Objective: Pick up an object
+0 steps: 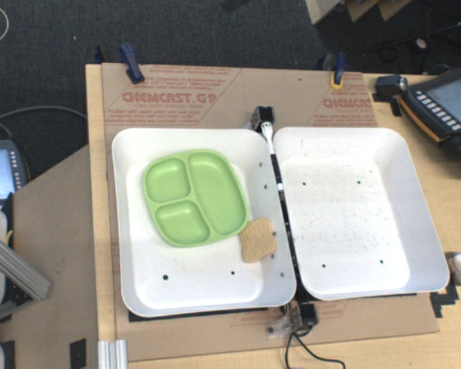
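A: What sits in the left bin (138,283)?

B: A green divided plate (194,197) with three compartments, lying flat in the upper middle of that bin; just beside its lower right corner lies a tan, roughly square sponge-like piece (257,240), touching or nearly touching the plate's rim; I cannot tell which.

A: And the right bin (353,206)?

B: Its white floor carries fine dark specks and a few small dark dots; the left bin's floor shows a few such dots too.

A: How do the two bins stand?

B: Side by side, their inner rims touching along a dark strip that runs down the middle; both rest on a brown board (177,94) printed with red lettering, and the board lies on the worktop (54,206); a blue clamp (131,62) grips the board's far edge on the left, and another clamp (338,69), blue and yellow, grips it further right.

A: The end effector?

B: I cannot tell its state; nothing here lets me judge it.

A: Anything else nearby?

B: A dark handheld pendant (438,110) with an orange edge lies at the far right, past the right bin's upper corner; cables trail below the bins' near edge.
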`<state>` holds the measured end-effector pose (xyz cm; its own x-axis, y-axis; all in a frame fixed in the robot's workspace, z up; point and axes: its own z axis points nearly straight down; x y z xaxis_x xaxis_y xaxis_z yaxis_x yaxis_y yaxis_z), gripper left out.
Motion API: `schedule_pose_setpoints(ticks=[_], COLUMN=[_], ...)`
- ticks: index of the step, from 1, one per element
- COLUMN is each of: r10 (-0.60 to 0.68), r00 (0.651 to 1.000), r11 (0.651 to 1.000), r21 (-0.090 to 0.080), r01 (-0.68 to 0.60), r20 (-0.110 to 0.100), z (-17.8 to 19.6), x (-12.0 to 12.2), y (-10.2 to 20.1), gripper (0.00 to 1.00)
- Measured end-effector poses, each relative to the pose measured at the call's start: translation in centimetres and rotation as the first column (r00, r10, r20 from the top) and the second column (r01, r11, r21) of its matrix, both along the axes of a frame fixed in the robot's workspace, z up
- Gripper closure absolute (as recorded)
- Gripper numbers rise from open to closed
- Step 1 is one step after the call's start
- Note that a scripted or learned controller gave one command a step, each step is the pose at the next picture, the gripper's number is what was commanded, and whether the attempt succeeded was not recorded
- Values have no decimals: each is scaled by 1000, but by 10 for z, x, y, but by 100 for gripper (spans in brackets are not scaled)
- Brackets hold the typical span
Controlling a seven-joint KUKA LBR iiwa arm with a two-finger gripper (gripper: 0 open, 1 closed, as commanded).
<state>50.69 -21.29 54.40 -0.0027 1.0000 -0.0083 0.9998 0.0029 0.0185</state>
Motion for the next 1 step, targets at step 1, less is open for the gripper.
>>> schedule_pose_setpoints(ticks=[1], r10=[-3], r00=[1000], r11=[1000], r21=[12], r01=[3], r20=[-29], z=[-102], x=[-29], y=[24], gripper=[100])
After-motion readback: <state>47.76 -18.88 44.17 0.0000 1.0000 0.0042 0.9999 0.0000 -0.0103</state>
